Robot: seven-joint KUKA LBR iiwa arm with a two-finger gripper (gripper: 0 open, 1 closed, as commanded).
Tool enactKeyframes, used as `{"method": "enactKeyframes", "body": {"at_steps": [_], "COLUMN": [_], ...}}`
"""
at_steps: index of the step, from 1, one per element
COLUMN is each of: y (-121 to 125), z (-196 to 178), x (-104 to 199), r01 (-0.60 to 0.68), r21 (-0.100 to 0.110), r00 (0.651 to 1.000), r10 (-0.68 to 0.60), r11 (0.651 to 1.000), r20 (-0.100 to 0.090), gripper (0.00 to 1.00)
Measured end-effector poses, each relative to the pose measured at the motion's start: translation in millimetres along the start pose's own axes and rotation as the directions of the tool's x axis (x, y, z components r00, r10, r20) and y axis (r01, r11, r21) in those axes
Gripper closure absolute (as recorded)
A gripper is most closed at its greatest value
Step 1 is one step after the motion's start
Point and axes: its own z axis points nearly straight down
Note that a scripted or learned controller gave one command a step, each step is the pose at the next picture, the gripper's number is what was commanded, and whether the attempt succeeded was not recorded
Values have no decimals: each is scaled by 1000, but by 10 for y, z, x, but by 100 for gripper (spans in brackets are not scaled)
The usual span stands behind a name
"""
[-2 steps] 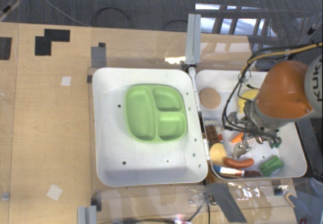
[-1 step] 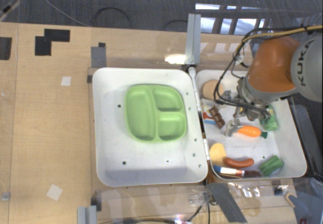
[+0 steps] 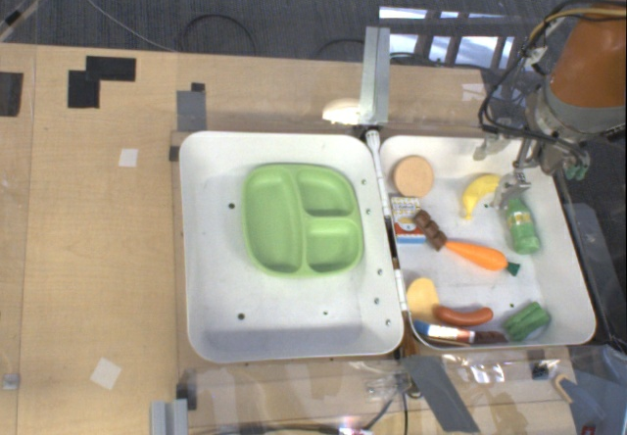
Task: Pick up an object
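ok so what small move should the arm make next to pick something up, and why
Probably lower straight down: the gripper hangs over the right bin, just above the green bottle and beside the banana, with nothing visibly held, so the bottle looks like the nearest target.

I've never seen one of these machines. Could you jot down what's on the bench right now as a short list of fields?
left bin: holds a green divided plate
right bin: toy food and small items
near its top: round tan disc, banana
middle: carrot, green bottle
near its bottom: sausage, green vegetable
arm: grey and orange, over the right bin's upper right corner
gripper: just above the green bottle
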Motion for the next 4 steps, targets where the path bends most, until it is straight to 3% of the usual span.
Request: {"method": "enactKeyframes", "body": {"at_steps": [1, 2, 3, 4], "y": [32, 808, 243, 192], "z": [618, 630, 643, 644], "x": [803, 57, -25, 252], "r01": [-29, -139, -181, -222], "r21": [-5, -6, -3, -4], "r00": [1000, 990, 983, 975], "r10": [29, 139, 181, 221], "r11": [1000, 990, 984, 975], "r20": [-7, -7, -12, -11], "gripper": [0, 0, 0, 0]}}
